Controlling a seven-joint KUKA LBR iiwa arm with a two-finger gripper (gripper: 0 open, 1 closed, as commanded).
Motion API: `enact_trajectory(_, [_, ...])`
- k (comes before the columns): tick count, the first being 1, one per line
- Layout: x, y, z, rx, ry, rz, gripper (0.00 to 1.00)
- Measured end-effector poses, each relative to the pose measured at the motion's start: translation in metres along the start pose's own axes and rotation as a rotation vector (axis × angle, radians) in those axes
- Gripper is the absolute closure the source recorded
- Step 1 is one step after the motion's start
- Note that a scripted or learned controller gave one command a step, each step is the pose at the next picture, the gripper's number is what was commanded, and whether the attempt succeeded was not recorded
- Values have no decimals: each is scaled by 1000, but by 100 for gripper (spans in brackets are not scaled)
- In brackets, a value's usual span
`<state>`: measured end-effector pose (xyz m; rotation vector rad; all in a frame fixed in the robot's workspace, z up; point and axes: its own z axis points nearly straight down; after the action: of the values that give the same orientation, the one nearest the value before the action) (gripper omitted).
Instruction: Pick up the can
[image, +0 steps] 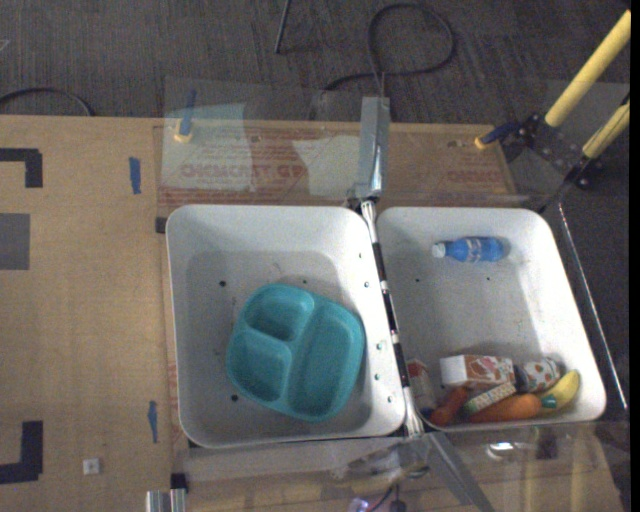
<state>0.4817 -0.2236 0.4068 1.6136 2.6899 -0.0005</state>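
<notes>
Two white bins on the desk. Left bin (190, 300): one teal divided plate (296, 350), margins open all round. Right bin (560, 290): one blue bottle (472, 249) near the far wall and an open centre. One can (540, 375) sits crowded among items at the near wall. End effector state: cannot tell.

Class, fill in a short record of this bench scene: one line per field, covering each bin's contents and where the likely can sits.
left bin: teal divided tray
right bin: blue bottle lying near the far wall; cluster along the near wall
cluster: small carton, carrot, banana, patterned can-like item
can identity: blurred, uncertain
</notes>
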Motion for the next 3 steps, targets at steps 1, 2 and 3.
enact_trajectory(1, [-28,58,-28,0,1,76,100])
enact_trajectory(2, [-60,120,-28,-1,-1,-122,100])
enact_trajectory(3, [-83,161,-27,0,-1,-129,100])
